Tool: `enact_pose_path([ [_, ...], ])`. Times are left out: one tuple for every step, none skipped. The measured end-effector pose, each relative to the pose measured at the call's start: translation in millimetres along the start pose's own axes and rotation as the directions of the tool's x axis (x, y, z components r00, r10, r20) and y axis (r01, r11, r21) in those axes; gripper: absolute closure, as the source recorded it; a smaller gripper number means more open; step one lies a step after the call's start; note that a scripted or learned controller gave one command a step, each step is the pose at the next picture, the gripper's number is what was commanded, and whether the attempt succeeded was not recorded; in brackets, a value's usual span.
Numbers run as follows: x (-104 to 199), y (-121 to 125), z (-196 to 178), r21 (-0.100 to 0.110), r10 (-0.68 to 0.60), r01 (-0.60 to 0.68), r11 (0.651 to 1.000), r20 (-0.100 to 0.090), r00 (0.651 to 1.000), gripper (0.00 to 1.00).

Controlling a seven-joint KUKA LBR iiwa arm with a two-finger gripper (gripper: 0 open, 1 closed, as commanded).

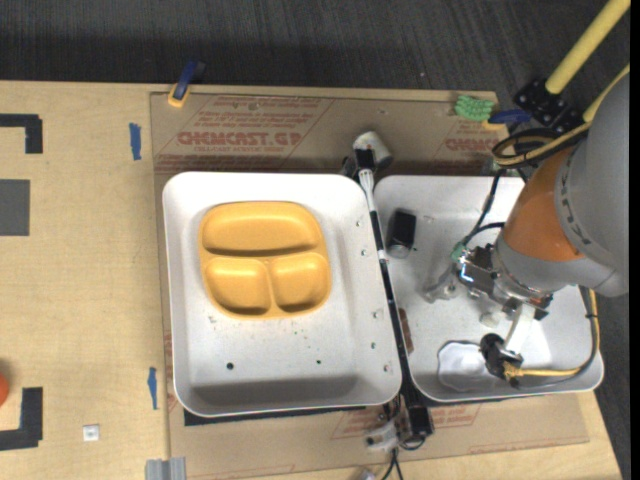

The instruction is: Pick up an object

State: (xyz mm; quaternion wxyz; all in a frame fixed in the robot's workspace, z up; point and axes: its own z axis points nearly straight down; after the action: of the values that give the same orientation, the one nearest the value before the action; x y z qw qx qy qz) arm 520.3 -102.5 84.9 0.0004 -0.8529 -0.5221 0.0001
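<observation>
Camera view: gripper (441, 288) over right bin (452, 206)

Light bright and even, from overhead. Yellow tray (265, 258): soft sheen on raised ridges, no hard glare. White bin (190, 298) around tray nearly washed out; thin dark shadow under its rim below tray. Right of tray, my arm (575, 218) looms soft-edged, out of focus; faint shadow beneath it on second bin (430, 198). Above tray, cardboard (240, 136) print readable but soft; floor (300, 18) beyond dark.
</observation>
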Motion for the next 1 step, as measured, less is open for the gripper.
enact_pose_path([
  [13.0, 49.9, -0.3, -0.004, -0.643, 0.643, 0.766, 0.003, 0.766, 0.00],
])
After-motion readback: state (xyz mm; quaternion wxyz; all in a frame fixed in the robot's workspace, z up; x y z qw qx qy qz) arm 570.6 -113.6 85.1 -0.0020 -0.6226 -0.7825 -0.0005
